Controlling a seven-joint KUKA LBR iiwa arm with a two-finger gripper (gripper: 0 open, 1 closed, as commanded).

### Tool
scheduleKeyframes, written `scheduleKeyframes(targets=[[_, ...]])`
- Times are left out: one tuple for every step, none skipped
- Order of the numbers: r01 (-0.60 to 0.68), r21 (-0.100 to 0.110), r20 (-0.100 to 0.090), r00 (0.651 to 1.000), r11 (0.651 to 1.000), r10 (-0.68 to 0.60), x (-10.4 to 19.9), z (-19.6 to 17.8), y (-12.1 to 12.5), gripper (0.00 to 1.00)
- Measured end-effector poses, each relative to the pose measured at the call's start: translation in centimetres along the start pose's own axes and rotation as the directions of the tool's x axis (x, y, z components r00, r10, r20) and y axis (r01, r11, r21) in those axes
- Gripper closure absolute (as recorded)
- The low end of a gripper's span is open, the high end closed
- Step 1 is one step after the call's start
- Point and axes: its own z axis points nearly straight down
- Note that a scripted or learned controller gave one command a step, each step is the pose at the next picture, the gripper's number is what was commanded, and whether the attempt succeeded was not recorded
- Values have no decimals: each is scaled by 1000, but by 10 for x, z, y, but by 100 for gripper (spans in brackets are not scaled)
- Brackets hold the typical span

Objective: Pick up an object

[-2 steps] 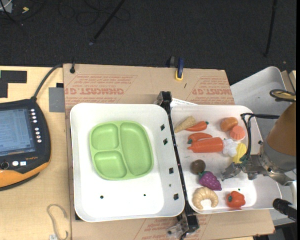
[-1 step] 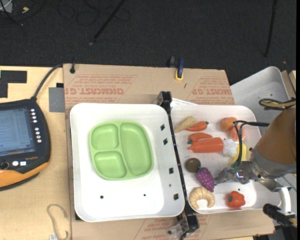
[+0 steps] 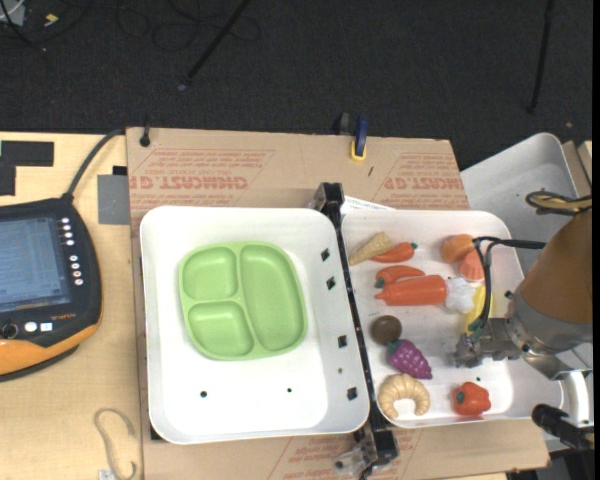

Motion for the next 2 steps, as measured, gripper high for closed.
scheduleKeyframes(targets=[[-4,-3,2,1000,1000,4,-3,-55,-10,100],[4,-2,2,1000,1000,-4,2,-109,-18,100]])
